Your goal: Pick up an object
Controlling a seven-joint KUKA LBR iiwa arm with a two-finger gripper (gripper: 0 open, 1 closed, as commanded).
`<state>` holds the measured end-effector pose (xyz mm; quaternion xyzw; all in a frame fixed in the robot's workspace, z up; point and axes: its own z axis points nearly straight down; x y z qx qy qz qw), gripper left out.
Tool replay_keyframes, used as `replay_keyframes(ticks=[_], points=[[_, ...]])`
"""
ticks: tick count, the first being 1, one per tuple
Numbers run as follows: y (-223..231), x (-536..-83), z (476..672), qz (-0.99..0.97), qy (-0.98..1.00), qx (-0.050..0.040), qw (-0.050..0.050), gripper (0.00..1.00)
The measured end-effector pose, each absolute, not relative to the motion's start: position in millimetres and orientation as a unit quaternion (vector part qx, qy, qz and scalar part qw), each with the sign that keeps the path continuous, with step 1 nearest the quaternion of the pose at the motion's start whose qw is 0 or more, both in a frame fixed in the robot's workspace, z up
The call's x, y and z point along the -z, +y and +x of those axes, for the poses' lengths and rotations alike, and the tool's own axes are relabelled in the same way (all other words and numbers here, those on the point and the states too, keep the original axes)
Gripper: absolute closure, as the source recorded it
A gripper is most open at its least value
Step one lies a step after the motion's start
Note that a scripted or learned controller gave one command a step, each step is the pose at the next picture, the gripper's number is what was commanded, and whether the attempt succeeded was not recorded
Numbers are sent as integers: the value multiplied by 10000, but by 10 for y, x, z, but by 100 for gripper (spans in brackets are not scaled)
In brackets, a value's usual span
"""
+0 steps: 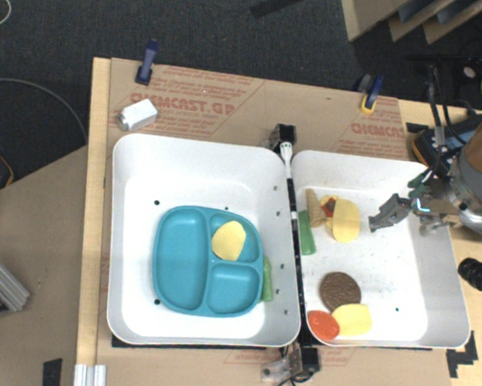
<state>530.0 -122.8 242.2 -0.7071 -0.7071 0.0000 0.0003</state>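
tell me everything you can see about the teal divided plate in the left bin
The teal divided plate is a rounded-rectangle tray that looks like smooth plastic, split by raised ridges into three compartments: one long one on its left side and two smaller ones on its right. It lies flat and upright on the floor of the left bin, toward the near side. A pale yellow piece sits in its upper right compartment. A green strip lies along its right edge, seemingly touching it.

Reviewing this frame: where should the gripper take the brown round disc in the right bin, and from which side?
Probably from straight above, fingers across the brown disc's upper and left rim. It lies flat, and the yellow piece and orange piece crowd its lower edge.
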Motion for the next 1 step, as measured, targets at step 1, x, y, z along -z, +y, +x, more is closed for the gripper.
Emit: replay_keyframes(ticks=[1], points=[[-1229, -2531, 5308, -7069, -7073, 8, -13, 100]])
